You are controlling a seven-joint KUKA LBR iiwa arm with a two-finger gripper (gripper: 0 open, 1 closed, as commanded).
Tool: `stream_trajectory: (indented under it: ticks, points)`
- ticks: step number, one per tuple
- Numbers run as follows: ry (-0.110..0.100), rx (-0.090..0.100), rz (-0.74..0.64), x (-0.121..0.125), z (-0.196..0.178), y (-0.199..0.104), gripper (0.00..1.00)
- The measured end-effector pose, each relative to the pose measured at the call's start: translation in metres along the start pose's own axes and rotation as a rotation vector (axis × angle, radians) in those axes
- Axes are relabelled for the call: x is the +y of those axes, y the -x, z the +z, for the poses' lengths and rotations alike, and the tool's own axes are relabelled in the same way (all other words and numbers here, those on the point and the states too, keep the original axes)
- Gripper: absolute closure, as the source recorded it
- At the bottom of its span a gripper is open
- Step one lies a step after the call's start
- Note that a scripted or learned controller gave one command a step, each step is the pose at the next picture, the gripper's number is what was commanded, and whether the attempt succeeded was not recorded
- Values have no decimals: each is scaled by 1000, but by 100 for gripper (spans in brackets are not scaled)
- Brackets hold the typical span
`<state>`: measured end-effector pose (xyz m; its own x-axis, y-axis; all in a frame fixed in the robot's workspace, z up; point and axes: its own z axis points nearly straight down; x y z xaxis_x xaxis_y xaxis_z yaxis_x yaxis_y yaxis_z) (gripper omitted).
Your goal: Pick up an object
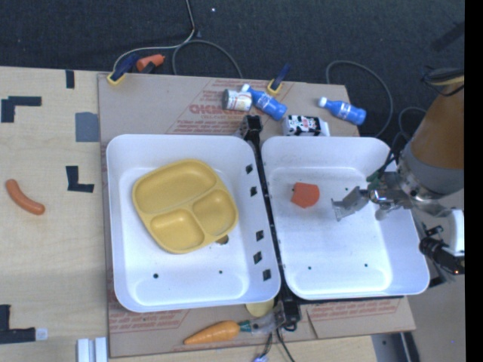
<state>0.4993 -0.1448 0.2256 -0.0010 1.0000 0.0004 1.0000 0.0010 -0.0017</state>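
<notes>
Here, the counter is pale wood on the left, with black tape marks on it and a brown cardboard sheet laid under two white bins. Dark carpet runs along the far side, crossed by a thin cable. The left bin holds a yellow divided plate. The right bin holds a small orange-red object, lying in its far-left part, near the wall shared with the other bin.

My jaws hang over the middle of the right bin, reaching in from the right, just beside the orange-red object and apart from it. Whether my fingers stand wide or narrow I cannot tell from this slant; nothing shows between them.

The orange-red object is squat and roughly as broad as it is deep, so I cannot tell a long axis or a pointing direction.

Around the bins lie a toy carrot at the near edge, a sausage on the wood at the left, two small blue bottles and a black-and-white carton on the far side.
</notes>
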Motion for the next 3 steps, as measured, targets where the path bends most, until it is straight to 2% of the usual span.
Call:
stream_trajectory:
  ticks: [1, 2, 3]
  points:
    - [-3, 1, -1, 37, 82, -12, 0]
    - [2, -2, -4, 89, 143, -47, 0]
    - [4, 0, -1, 125, 139, -33, 0]
